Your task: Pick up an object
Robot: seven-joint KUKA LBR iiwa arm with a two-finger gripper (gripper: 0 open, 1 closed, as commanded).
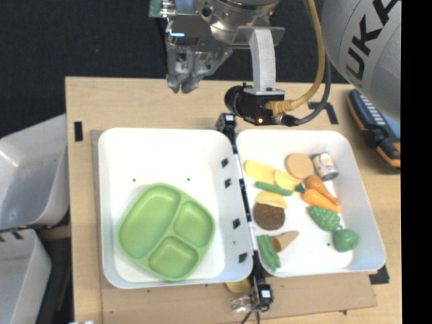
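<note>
From my seat, the grey arm is cut off by the top edge, so I see just its wrist and the hand (pixel 185 73) hanging above the far edge of the pale wooden counter (pixel 81 103), beyond the left bin. The fingers are a blurred grey cluster against the dark background; I cannot tell whether they are wide or narrow, and nothing shows between them.

The left shallow white bin (pixel 111 154) carries a light green plastic plate with three compartments (pixel 167 231), lying flat toward its near side.

The toy food sits in the right shallow white bin (pixel 361 201), crowded along the middle. A yellow banana-like piece (pixel 260 171) lies with its long axis running left to right, near the divider. An orange plastic carrot (pixel 318 193) points toward the near right corner, its long axis on a diagonal. Just beside it are a tan round disc (pixel 298 164) and a small silver can (pixel 325 165) lying on its side. A dark brown round cookie-like piece (pixel 268 216) rests near the divider, and a green lumpy piece (pixel 345 240) sits at the near right. Several pieces overlap, so their exact outlines are hard to make out.
</note>
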